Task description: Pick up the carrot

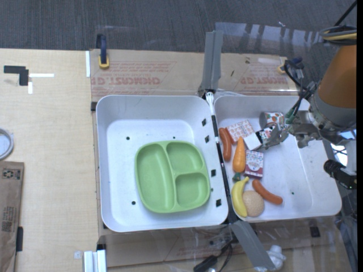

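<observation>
We count two shallow white bins side by side on the bench. The left bin (110,152) holds one thing, a green plate (173,176) with three compartments, lying flat near the bin's middle. The right bin (309,180) holds the food, crowded along its left side.

There is one carrot (240,154). It lies lengthwise near the right bin's left wall, its narrow tip pointing to the far end and its thick end toward us. Just to its left lies one red sausage (226,143), roughly parallel to it. A second red sausage (266,191) lies nearer to us, slanted, next to one round pale bread roll (254,204). One yellow banana (239,196) curves along the roll's left side. We count two small printed packets: one (241,129) by the carrot's tip and one (254,164) just to the right of the carrot's thick end.

The single gripper (271,134) hangs over the far part of the right bin, to the right of the carrot's tip and apart from it. We cannot tell how its fingers stand, since dark parts and a small printed item by them blur together.
</observation>
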Motion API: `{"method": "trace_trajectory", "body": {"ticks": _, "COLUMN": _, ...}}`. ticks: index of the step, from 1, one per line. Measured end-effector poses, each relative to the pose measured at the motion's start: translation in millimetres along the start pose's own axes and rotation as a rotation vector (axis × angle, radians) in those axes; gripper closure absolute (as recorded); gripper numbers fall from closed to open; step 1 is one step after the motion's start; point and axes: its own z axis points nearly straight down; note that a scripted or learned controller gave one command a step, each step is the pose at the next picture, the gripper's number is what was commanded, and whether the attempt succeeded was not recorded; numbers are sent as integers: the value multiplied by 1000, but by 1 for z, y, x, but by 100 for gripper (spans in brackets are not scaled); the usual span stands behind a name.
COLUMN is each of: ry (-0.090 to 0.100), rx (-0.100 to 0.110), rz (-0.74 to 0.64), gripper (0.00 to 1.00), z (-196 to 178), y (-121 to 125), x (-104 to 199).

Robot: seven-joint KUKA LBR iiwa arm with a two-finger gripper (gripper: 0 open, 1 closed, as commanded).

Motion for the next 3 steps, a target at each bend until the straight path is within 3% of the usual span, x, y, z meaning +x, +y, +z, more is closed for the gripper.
{"method": "trace_trajectory", "body": {"ticks": 1, "ry": -1, "rx": -3, "rz": -32, "gripper": 0, "z": -27, "y": -8, "x": -25}}
{"method": "trace_trajectory", "body": {"ticks": 2, "ry": -1, "rx": 0, "rz": -3, "gripper": 0, "z": 19, "y": 8, "x": 38}}
{"method": "trace_trajectory", "body": {"ticks": 3, "ry": -1, "rx": -2, "rz": -226, "gripper": 0, "z": 35, "y": 24, "x": 43}}
